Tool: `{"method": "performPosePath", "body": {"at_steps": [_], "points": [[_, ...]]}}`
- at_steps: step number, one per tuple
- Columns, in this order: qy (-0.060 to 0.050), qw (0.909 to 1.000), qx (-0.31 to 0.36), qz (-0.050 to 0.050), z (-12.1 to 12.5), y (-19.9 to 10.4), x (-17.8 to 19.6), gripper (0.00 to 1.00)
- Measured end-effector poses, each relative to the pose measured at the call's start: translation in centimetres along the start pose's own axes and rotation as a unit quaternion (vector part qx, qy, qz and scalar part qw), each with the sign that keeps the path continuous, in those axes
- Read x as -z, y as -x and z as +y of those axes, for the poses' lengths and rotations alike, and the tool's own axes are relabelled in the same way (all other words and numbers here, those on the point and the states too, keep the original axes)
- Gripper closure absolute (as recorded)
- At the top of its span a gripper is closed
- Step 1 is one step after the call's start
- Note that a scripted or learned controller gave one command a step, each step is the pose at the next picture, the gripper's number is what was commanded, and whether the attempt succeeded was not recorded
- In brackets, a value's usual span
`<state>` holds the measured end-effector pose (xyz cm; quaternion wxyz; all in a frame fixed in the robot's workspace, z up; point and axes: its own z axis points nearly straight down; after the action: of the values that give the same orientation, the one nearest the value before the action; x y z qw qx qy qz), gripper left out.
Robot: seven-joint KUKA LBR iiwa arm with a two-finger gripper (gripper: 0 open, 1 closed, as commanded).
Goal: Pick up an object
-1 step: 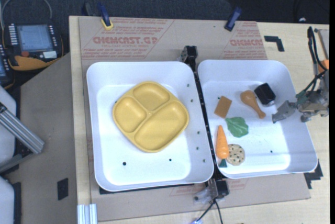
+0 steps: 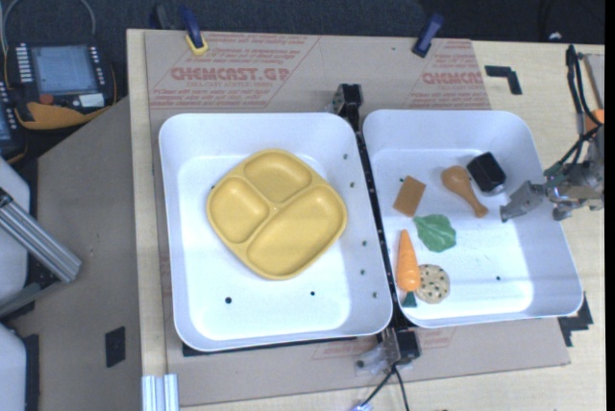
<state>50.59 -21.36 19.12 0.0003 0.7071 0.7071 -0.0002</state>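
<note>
Camera view — orange carrot by speckled cookie; gripper perhaps open, grip unclear.

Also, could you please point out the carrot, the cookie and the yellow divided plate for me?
carrot (image 2: 407, 262): camera view, middle of its orange body.
cookie (image 2: 433, 283): camera view, centre of its face.
yellow divided plate (image 2: 227, 205): camera view, its left compartment.

Gripper pose: low, at the 3 o'clock edge of the frame

The gripper enters from 3 o'clock, its grey fingers pointing toward 9 o'clock. Cabling runs up the frame edge toward 1 o'clock behind it.
</note>
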Motion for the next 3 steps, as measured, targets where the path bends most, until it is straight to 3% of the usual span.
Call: {"method": "performPosePath", "body": {"at_steps": [2, 3], "points": [[-0.002, 1.0, 0.0, 0.001, -0.2, 0.2, -8.4, 0.0], [-0.002, 1.0, 0.0, 0.002, -0.3, 0.0, -10.8, 0.0]]}}
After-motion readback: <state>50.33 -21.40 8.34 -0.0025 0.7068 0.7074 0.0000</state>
